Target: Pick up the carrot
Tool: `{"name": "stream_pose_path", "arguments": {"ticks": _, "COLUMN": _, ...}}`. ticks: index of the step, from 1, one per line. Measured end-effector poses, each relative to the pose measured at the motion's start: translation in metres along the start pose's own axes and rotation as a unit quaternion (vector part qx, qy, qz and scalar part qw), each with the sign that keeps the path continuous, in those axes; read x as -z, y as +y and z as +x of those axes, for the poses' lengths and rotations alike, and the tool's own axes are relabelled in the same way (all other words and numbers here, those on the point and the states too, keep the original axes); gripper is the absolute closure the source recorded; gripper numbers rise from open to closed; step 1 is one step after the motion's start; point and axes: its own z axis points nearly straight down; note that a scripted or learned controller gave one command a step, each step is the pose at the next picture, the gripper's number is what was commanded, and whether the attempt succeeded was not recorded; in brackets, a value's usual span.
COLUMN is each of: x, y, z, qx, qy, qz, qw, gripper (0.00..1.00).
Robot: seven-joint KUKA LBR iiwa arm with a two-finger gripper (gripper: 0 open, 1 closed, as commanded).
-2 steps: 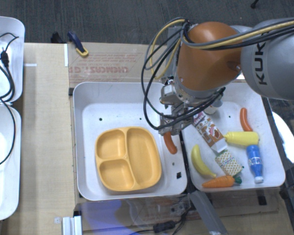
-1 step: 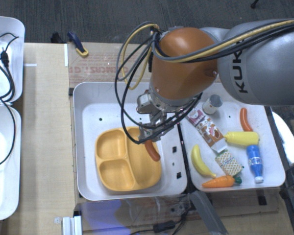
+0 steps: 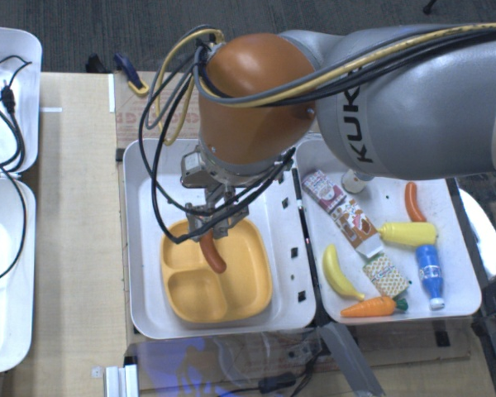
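Gripper (image 3: 215,230) hangs over the left bin (image 3: 140,222), above the far edge of the yellow tray (image 3: 231,292). A sausage (image 3: 214,255) sits just under the fingers; whether they are closed on it cannot be told. Carrot (image 3: 370,308) lies in the right bin (image 3: 463,300) at its near edge, beside the banana (image 3: 339,273), well apart from the gripper
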Motion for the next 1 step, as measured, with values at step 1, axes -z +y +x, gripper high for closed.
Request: {"name": "stream_pose_path", "arguments": {"ticks": 1, "x": -0.0002, "y": -0.0001, "z": 0.0005, "qx": -0.001, "qy": 0.000, "qz": 0.000, "qw": 1.0000, "gripper": 0.00}}
